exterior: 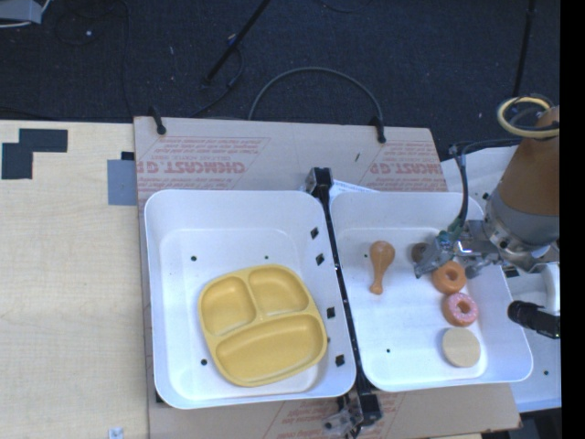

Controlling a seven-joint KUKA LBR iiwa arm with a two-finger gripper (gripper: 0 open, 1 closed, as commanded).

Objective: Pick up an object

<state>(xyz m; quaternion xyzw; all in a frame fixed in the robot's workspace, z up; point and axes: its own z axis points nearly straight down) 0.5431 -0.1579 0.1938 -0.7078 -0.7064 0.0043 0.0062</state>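
- Two white bins sit side by side before us; the left bin bears a yellow divided tray, lying flat toward its near right corner.
- Moving rightward, we see the right bin, where a tan drumstick toy lies near the left wall, head up, handle pointing toward us.
- Further right we find an orange doughnut, then a pink-frosted doughnut just below it, and a pale round biscuit nearest the front rim.
- At far right the gripper hangs over the orange doughnut, seemingly touching its upper edge; we cannot tell how its claw stands, nor whether it pinches anything.
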